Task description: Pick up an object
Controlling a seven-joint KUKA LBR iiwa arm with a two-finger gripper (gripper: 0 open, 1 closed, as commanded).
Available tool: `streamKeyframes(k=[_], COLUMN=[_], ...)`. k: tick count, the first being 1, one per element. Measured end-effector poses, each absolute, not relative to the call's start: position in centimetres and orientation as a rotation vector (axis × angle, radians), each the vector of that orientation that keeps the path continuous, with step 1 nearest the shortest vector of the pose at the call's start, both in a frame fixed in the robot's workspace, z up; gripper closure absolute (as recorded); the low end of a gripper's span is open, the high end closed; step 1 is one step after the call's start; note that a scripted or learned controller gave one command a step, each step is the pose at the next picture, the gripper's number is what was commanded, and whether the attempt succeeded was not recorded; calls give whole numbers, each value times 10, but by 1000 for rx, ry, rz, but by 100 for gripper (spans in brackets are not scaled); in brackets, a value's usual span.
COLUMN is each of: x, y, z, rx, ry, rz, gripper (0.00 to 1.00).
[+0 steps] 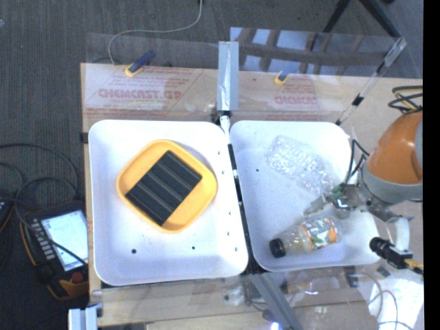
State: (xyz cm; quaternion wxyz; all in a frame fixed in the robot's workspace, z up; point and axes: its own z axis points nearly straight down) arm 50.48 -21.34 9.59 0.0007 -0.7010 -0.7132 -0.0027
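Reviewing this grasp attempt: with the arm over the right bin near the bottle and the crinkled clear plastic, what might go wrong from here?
1. The bottle lies on its side by the right bin's front wall; it may roll away from the gripper.
2. The clear plastic piece lies right beside the gripper, so it might snag that instead, or catch both.
3. Both items are transparent, which probably makes a misjudged grasp likelier.

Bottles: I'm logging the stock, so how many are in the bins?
2. A clear crumpled bottle lies in the right bin, toward the back; a black-capped bottle lies near its front edge.
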Motion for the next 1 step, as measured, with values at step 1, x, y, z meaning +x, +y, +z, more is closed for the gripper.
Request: streamKeyframes(k=[1], x=[490], y=[-193], z=[93], rx=[-2161], ry=[-2314], rz=[-9], gripper=[0])
